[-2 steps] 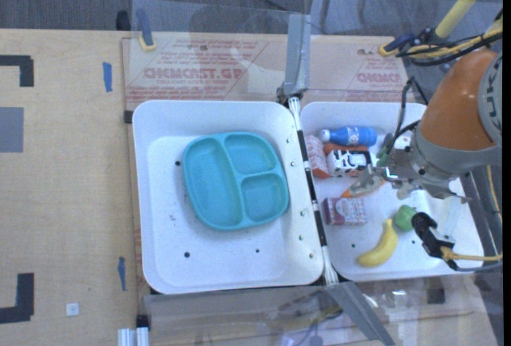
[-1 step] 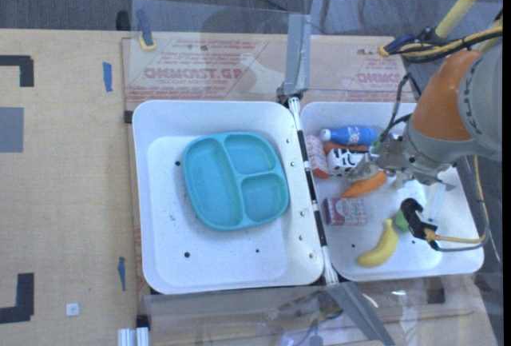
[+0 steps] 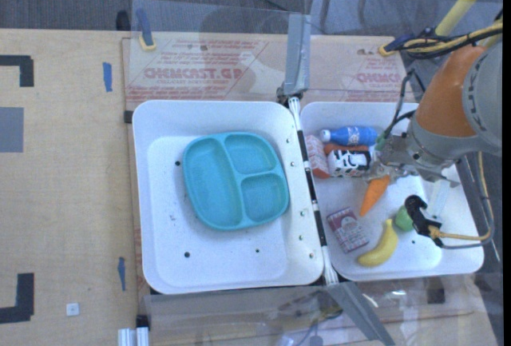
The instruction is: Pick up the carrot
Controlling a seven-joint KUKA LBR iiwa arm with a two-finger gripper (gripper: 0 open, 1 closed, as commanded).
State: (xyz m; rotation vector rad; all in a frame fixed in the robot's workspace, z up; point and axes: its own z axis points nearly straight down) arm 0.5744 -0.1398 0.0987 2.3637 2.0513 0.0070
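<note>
Arm (image 3: 467, 109): reaching in from 3 o'clock, grey with orange band, poised over the right bin's upper half.
Fingers (image 3: 386, 170): down at the carrot's top end, right against it; spread impossible to judge from this angle, grip on anything unclear.
Carrot (image 3: 372, 194): orange, lying in the right bin near its middle, slanted, thick end up toward 1 o'clock under the wrist, tip pointing to 7 o'clock.
Right bin (image 3: 467, 256): white, shallow, crowded with small things.
Bottle (image 3: 350, 134): blue with white label, on its side at 12 o'clock from the carrot.
Cow-pattern box (image 3: 346, 161): black and white, just below the bottle, at 10 o'clock from the carrot, close beside it.
Red can (image 3: 317, 157): on the box's 9 o'clock side, near the bin's left wall.
Small packet (image 3: 348, 228): reddish, flat, at 7 o'clock from the carrot, apart from it.
Banana (image 3: 380, 246): yellow, curved, at 6 o'clock from the carrot, near the bin's front wall.
Green thing (image 3: 404, 219): small, at 4 o'clock from the carrot, touching the banana's upper end.
Left bin (image 3: 160, 129): white, side by side with the right one.
Plate (image 3: 235, 179): turquoise, three compartments, sitting mid-bin on the left.
Desk (image 3: 56, 200): light wood, blue tape marks at 9 o'clock.
</note>
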